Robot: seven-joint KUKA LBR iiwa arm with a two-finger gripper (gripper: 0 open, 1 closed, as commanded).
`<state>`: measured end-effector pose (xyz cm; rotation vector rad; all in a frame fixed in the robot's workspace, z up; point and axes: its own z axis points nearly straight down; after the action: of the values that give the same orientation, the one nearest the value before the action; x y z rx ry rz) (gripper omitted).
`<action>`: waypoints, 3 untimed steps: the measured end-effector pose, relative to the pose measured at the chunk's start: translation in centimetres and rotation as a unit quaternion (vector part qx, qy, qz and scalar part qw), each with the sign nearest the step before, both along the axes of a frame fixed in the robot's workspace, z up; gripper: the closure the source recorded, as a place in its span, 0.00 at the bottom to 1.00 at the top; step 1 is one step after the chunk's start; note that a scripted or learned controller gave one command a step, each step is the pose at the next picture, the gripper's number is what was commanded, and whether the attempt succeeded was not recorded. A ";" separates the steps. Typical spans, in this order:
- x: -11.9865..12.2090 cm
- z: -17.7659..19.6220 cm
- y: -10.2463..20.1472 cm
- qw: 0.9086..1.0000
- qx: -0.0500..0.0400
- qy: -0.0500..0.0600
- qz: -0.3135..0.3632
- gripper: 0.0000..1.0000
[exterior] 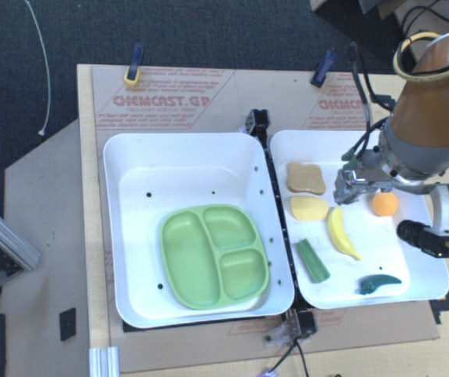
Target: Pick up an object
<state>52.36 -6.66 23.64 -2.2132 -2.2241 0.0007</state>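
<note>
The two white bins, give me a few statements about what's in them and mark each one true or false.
1. The green divided plastic plate lies in the left white bin. True.
2. The yellow banana lies in the left bin. False: it is in the right white bin.
3. The tan bread slice lies beside the plate. False: it is in the right bin.
4. The small orange ball lies in the right bin. True.

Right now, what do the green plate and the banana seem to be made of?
The green plate looks like moulded plastic with a matte finish: one even colour, rounded dividers between three compartments. The banana is probably a plastic toy: smooth, uniformly yellow, unblemished, though a real fruit cannot be excluded.
</note>
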 end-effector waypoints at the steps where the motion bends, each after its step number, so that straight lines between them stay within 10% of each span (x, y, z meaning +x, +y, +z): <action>1: 0.0 0.6 5.9 1.000 -0.001 -0.002 0.000 1.00; 3: 0.4 -0.5 15.9 1.000 -0.001 -0.002 -0.001 1.00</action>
<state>52.75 9.19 23.12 -2.2188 -2.2234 -0.0019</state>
